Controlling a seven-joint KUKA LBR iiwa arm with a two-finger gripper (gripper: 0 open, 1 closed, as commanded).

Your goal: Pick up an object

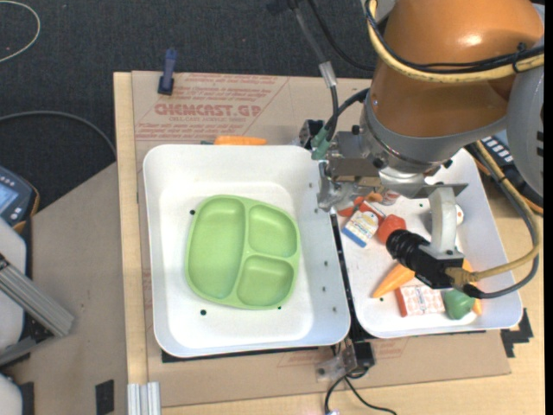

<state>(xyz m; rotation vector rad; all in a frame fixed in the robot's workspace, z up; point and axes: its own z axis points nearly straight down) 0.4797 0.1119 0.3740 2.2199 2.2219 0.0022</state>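
Note:
The right bin [492, 232] holds several small things. A blue, white and orange carton [361, 226] lies near its left wall, with a red piece [394, 225] beside it. Further forward lie an orange cone-shaped piece [390, 279], a red and white packet [418, 299] and a green piece [459, 306]. A white curved object [444, 219] sits toward the right. My gripper [339, 188] hangs low over the right bin's back left part, just behind the carton, under the big orange wrist band. Nothing shows as held in it.
The left bin [164, 232] holds a green divided plate [244, 251]. An orange strip [240, 142] lies behind that bin on the cardboard sheet, and a blue clip [168, 70] sits at the sheet's far edge. Cables run behind the bins.

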